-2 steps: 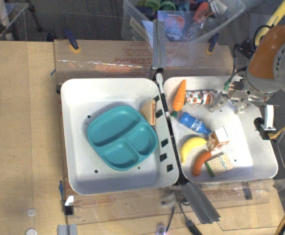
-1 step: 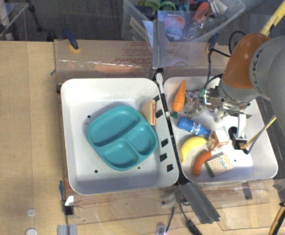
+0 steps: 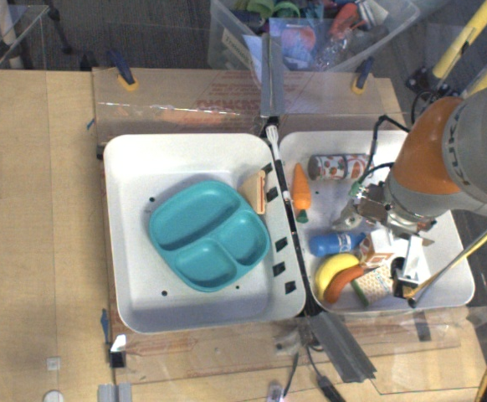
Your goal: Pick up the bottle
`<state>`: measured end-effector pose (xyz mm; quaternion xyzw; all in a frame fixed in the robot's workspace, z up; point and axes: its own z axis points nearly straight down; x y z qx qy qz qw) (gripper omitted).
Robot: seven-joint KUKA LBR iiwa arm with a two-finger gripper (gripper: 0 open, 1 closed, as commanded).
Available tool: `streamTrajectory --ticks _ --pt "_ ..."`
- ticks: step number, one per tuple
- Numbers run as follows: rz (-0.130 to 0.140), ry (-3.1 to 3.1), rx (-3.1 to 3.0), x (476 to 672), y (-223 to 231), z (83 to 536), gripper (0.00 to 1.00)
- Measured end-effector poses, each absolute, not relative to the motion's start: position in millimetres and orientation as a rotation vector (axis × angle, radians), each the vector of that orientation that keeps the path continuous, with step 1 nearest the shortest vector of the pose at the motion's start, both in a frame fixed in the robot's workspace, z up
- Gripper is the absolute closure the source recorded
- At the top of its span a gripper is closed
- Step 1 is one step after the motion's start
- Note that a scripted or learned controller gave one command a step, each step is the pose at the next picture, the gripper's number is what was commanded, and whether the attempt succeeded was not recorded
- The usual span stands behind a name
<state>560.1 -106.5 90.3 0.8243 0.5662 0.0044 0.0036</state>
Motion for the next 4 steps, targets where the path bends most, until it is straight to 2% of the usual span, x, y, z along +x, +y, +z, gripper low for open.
streamTrajectory --ticks 1,2,3,4 --pt "0.010 1.766 2.584 559.9 -110 100 1.00" --pt "-0.001 1.944 2.469 606.5 -51 184 1.00" --pt "-0.001 1.944 2.468 606.5 -51 184 0.00" --pt "0.011 2.006 2.410 569.5 -103 90 0.00"
